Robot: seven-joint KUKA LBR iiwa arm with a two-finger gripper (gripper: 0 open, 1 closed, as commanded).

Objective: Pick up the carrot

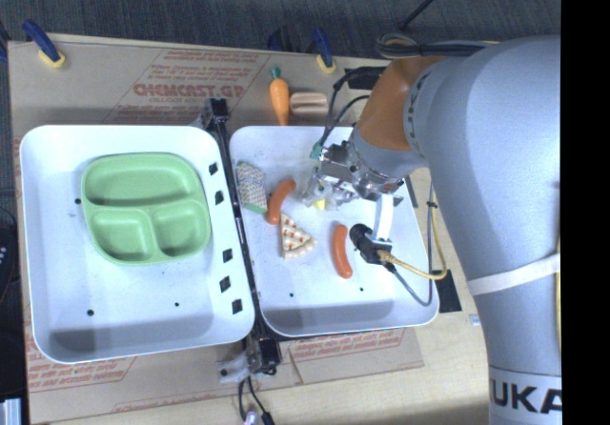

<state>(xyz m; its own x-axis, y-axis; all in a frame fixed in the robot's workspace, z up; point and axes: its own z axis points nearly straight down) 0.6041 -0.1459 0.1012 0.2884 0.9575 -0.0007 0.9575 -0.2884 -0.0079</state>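
The carrot point(278, 99), orange with a green top, lies on the cardboard just behind the right bin point(400, 304), outside both bins. My gripper point(329, 180) hangs low inside the right bin, near its back middle, well in front of and to the right of the carrot. The grey arm and its orange band cover the bin's back right corner. The gripper sits just right of an orange-red sausage point(280, 200).
A tan bread-like piece point(307, 106) lies right beside the carrot. The right bin also holds a pizza slice point(295, 238), a second sausage point(341, 251), a grey speckled item point(252, 183) and a small yellow bit point(319, 204). A green divided plate point(143, 204) sits in the left bin point(48, 318).
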